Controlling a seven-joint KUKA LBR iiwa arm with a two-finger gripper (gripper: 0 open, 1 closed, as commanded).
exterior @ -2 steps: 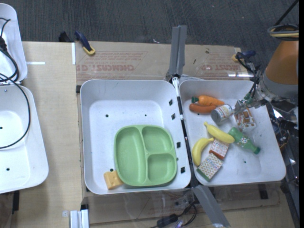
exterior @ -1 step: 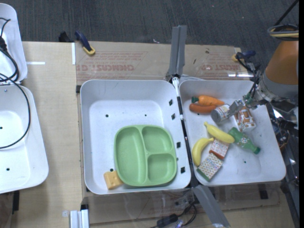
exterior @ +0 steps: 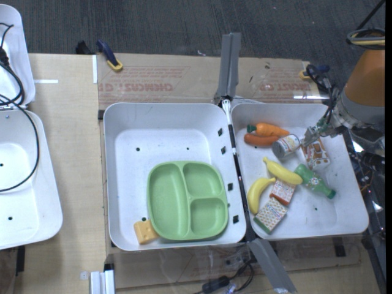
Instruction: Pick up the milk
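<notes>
Up near two o'clock in the right bin, the gripper hangs low over the floor of the bin. From my feed its tip is a small dark tangle, and I cannot tell whether it is spread or closed, nor whether anything sits in it. The arm's orange band rises behind it, toward one o'clock.

Just at six o'clock from the gripper lies a small white carton with red print, which I take to be the milk. It rests on the bin floor and is very close to the gripper tip; contact I cannot judge. At nine o'clock from the milk a can lies on its side, and beyond it, further toward nine, are two carrots pressed together. At six o'clock from the milk a green bottle lies tilted. Toward eight o'clock are two bananas, then a red and white box touching a checkered box near the bin's front edge.

Over at nine o'clock of all this, the left bin bears a green divided plate, with a yellow wedge at the plate's eight o'clock corner.
</notes>
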